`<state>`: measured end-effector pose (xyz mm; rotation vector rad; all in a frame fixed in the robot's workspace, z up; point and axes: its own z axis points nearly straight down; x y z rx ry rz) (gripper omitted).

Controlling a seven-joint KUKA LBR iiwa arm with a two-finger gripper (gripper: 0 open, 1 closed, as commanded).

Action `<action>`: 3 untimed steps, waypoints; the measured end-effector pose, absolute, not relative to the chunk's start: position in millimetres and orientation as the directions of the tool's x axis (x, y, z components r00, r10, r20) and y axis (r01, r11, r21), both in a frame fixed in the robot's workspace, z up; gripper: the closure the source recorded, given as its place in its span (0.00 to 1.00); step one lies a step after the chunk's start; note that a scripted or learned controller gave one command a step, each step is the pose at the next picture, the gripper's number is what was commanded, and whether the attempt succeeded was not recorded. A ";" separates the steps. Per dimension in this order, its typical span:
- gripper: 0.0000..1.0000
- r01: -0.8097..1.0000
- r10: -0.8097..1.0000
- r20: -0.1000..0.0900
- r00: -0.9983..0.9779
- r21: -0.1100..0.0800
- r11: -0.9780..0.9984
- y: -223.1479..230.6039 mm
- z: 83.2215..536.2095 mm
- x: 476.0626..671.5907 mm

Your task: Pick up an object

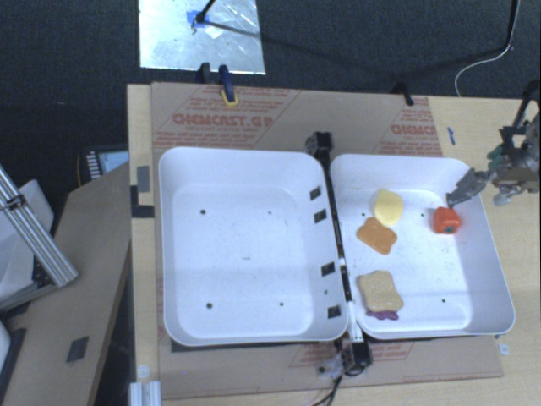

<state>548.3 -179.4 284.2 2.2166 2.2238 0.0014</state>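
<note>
camera view | gripper (pixel 463 189) hung at frame right, over the right bin's (pixel 486 265) far edge, claw width impossible to tell | red object (pixel 446 220) lay just below-left of it, apart from yellow piece (pixel 388 206), orange piece (pixel 377 235), toast (pixel 381 292) | judged: centre over the red object, descend straight, avoid the bin wall

The gripper (pixel 467 186) is grey metal with dark slender fingertips beneath a cluttered grey-green wrist assembly.
</note>
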 end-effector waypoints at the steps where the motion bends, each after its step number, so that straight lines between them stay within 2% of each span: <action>1: 1.00 1.000 1.000 -0.002 -0.007 0.006 0.007 -179.5 295.5 549.2; 2: 1.00 1.000 1.000 0.003 -0.014 0.005 0.014 -82.5 325.3 525.2; 3: 1.00 1.000 1.000 0.005 -0.014 -0.009 0.014 21.6 219.6 508.4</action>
